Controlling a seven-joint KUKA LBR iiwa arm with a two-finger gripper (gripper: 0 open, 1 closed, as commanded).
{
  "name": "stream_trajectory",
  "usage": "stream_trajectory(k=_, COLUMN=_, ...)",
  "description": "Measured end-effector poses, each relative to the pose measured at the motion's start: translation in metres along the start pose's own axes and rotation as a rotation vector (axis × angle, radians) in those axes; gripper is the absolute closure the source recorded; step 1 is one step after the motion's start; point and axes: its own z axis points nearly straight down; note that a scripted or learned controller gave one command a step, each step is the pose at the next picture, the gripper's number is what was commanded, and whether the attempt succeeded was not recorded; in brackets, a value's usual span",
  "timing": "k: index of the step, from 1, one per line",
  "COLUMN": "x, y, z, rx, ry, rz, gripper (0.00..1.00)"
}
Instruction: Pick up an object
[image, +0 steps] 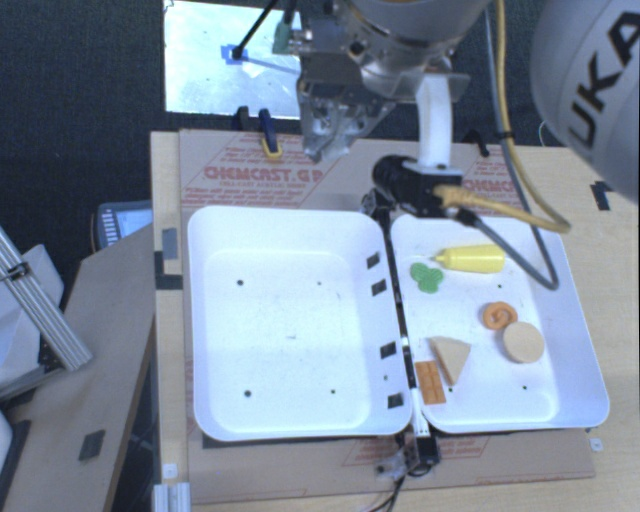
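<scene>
My gripper (322, 140) hangs high above the far edge of the left bin (215, 330), well away from the objects. The right bin (575, 400) holds a yellow bottle-shaped toy (474, 259), a small green piece (428, 277), an orange ring (498, 315), a round tan disc (523, 343), a tan wedge (451, 356) and a flat orange strip (429, 381). Nothing shows between the gripper's fingers.
A row of dark clips (382, 318) runs along the divide between the two bins. Both bins rest on a cardboard sheet (250, 175) atop the wooden bench. A blue clamp with a yellow tip (268, 135) sits at the cardboard's far edge.
</scene>
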Motion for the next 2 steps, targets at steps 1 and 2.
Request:
stream_trajectory(k=1, x=0.001, y=-0.001, z=-0.008, rx=0.004, ry=-0.001, rz=-0.005, gripper=1.0)
stream_trajectory(k=2, x=-0.068, y=-0.058, z=0.003, rx=0.009, ry=-0.003, rz=0.004, gripper=1.0)
